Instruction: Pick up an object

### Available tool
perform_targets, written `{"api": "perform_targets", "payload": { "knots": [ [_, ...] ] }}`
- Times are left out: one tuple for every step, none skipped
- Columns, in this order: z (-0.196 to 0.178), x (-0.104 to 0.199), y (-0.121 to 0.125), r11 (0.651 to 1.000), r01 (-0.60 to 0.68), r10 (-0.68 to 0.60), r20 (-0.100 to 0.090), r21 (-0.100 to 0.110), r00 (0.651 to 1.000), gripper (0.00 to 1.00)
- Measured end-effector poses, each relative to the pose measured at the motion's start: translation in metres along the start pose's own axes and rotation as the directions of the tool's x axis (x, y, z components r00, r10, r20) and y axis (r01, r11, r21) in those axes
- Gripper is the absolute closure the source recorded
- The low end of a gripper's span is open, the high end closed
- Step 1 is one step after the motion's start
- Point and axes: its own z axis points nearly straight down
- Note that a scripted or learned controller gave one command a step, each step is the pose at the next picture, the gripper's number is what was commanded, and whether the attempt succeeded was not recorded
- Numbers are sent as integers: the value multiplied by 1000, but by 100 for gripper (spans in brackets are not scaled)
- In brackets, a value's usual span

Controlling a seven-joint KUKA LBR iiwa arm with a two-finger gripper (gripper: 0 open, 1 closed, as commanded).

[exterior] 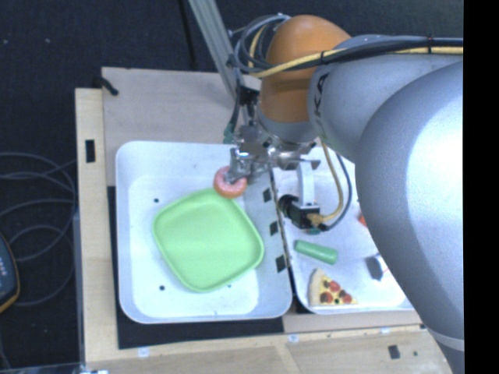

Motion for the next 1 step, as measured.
{"api": "perform_targets", "payload": {
  "knots": [
    [0,-3,0,1000,-3,3,2,0,1000,0]
  ]
}}
